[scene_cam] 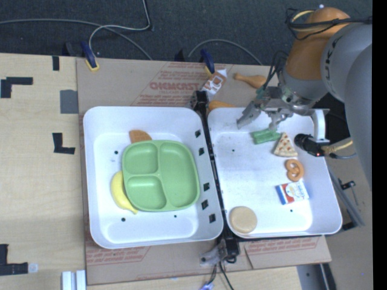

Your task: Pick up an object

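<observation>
Grey gripper (pixel 262 119) spread wide, holding nothing, above half-hidden green piece (pixel 266 136) in right bin (pixel 320 219)

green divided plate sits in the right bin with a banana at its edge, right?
Not quite: the green divided plate sits in the left bin, not the right, as the camera view shows. The banana does lie at its edge.

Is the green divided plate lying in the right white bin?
No, the green divided plate lies in the left white bin, beside a yellow banana.
</observation>
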Robot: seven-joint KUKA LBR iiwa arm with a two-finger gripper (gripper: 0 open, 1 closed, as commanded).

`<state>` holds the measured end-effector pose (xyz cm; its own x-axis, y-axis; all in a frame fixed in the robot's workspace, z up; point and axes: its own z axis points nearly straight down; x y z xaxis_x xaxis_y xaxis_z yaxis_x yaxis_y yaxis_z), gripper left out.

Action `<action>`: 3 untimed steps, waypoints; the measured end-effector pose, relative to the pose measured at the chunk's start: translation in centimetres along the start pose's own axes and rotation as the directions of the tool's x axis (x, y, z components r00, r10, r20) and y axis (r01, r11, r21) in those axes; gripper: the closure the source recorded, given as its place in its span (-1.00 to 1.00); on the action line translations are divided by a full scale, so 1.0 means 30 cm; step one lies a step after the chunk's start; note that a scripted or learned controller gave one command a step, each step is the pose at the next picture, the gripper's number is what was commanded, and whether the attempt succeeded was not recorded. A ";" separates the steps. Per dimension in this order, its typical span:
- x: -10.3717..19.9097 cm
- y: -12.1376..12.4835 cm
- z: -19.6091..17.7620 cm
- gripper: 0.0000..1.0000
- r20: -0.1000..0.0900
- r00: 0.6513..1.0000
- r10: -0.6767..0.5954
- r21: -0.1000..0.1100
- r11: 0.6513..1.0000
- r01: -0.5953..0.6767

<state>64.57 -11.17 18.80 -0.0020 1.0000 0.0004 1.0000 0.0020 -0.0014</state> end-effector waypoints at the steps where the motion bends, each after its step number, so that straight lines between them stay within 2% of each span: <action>1: -0.156 -0.054 0.338 -1.00 0.002 1.000 0.001 -0.004 1.000 -0.001; 2: -0.269 0.077 -0.070 -1.00 0.003 1.000 0.001 -0.004 1.000 -0.001; 3: -0.172 -0.051 0.338 -1.00 0.001 1.000 0.001 -0.004 1.000 -0.001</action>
<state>63.02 -16.32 8.66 -0.0015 1.0000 -0.0005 1.0000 0.0015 0.0024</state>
